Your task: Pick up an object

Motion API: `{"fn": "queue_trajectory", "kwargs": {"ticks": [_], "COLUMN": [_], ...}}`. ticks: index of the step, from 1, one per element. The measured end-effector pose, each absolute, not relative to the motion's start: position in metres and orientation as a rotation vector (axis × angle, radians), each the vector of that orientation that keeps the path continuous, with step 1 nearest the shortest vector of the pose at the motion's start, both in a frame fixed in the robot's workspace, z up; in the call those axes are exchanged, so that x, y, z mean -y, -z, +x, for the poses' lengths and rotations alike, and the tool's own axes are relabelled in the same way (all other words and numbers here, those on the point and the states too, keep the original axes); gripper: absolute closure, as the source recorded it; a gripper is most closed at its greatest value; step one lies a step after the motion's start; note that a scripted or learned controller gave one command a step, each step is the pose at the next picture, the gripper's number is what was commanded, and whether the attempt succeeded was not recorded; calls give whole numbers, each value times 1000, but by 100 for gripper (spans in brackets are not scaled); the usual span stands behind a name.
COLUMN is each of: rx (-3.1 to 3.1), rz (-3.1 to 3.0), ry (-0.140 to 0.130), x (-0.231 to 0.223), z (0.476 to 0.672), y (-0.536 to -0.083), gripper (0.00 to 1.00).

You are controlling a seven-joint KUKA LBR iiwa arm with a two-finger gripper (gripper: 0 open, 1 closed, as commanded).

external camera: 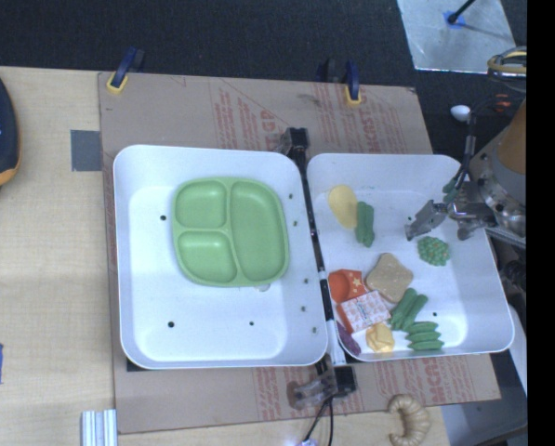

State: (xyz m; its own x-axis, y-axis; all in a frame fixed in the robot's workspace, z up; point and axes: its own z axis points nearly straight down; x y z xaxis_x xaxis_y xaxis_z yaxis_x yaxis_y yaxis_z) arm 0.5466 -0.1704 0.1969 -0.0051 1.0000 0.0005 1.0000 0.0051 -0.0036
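Open and empty, the gripper [435, 219] hovers over the right bin [400, 168] just above a bumpy green toy [433, 250], apparently in approach; next it must descend and close.

Two smooth white plastic bins, the left bin [138, 249] and right bin [472, 295], sit on a matt brown cardboard sheet [258, 110] printed in faded red, itself laid over a pale wood-grain bench [45, 295]. The green divided plate [231, 230], at the left bin's centre, looks like matt plastic. At three o'clock, the gripper [435, 219] shows dull grey metal. The toy foods appear plastic, the red packet [363, 310] at six o'clock of the right bin slightly glossy.
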Motion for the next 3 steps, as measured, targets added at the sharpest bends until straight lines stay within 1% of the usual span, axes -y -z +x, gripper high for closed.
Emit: {"fn": "queue_trajectory", "kwargs": {"ticks": [1, 2, 3], "rx": [2233, 2227, 2225], "rz": [-2217, -2214, -2208], "ry": [0, -5, -8], "x": [169, 134, 91], "z": [614, 617, 567], "y": [-140, -93, -91], "gripper": [0, 0, 0]}}
